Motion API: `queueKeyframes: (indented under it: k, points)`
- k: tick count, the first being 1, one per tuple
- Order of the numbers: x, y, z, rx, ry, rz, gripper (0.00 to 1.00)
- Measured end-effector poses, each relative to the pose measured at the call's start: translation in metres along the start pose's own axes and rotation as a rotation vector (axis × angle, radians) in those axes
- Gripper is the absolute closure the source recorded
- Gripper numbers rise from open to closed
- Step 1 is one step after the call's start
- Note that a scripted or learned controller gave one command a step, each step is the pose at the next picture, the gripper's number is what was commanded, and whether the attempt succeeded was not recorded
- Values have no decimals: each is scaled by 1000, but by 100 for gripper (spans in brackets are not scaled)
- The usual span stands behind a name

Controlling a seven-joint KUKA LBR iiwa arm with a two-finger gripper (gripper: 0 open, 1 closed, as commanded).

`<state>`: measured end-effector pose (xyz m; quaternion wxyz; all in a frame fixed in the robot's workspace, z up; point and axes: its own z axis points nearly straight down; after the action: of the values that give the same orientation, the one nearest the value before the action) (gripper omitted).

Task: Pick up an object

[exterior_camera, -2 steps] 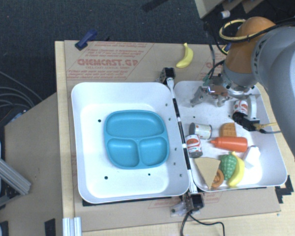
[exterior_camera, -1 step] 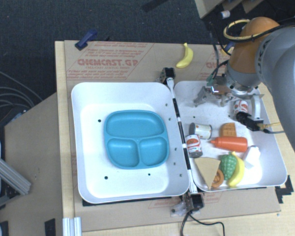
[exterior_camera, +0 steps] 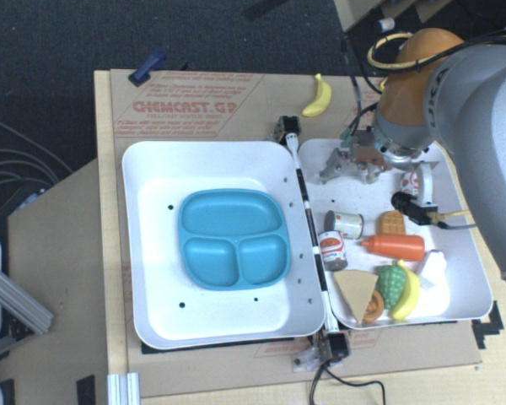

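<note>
Since the toy carrot (exterior_camera: 395,245) looks light, stiff and slick, take it mid-body; whether your gripper (exterior_camera: 352,164) holds anything, you cannot tell.

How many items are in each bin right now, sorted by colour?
Left bin:
Blue: 1, the divided tray

Right bin:
Orange: 1, carrot
Yellow: 1, banana
Green: 1, leafy piece
Tan: 2, wedge, cracker
White-labelled cans: 2

Total: 8

Blue tray (exterior_camera: 233,247) (3 compartments), orange carrot (exterior_camera: 395,245).
</note>
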<state>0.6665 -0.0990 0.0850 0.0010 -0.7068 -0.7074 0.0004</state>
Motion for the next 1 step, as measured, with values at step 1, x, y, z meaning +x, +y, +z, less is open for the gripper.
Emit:
queueKeyframes:
  k: [1]
  points:
    - [1,0,0,0,-1,0,0]
